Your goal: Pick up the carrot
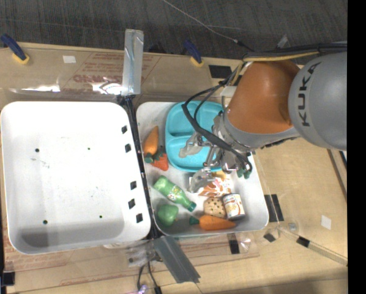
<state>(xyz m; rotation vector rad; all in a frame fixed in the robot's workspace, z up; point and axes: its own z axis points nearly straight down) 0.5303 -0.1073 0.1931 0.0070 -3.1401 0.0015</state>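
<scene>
On the left of the surface sits the left bin, bare white inside apart from a few dark specks. Just beside it, the right bin holds all the clutter. Along its left wall lies an orange, tapered toy with a red piece just below it; it may be a second carrot, though its shape is hard to read. Lower down rest a green bottle lying on a slant and a green pepper-like piece. A turquoise dish fills the bin's upper part. At the bin's near edge lies the carrot, its long axis running roughly left to right along the bottom wall, green top to the left, tip to the right, touching or just below a cookie and a small can. Above those, the pincer hangs over the bin's middle, at the dish's lower rim, above a crumpled packet; whether it is released or clenched I cannot tell, and nothing is visibly grasped. The carrot therefore lies toward the viewer from the pincer, nearly straight down the view, well apart from it, so the coming move likely calls for travel toward the near wall and a grip set across the carrot's length.
</scene>
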